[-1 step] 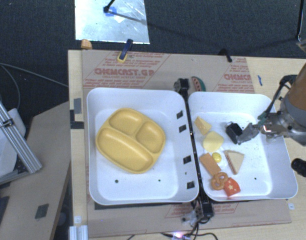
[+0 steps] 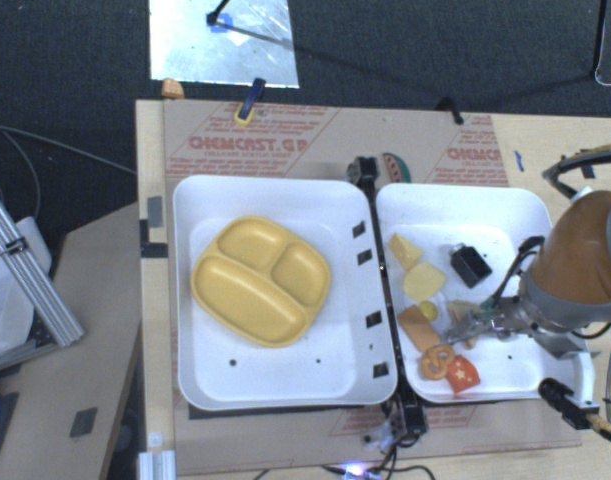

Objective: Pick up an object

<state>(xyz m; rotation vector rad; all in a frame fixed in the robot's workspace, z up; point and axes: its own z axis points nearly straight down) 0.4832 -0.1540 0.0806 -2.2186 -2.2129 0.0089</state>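
Objects, including a black block (image 2: 470, 265) and toy food pieces (image 2: 423, 282), lie unlifted in the right bin (image 2: 530, 208); gripper (image 2: 465, 323) low among them, grip state indeterminable, pick outstanding.

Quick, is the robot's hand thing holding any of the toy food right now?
End effector: low in the right bin among the toy food; open or shut cannot be told.

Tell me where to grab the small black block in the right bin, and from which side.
Grip the black block across its short sides, coming straight down from above. It lies flat and tilted on the right bin floor, apart from the yellow pieces, so there's room for fingers on both sides.
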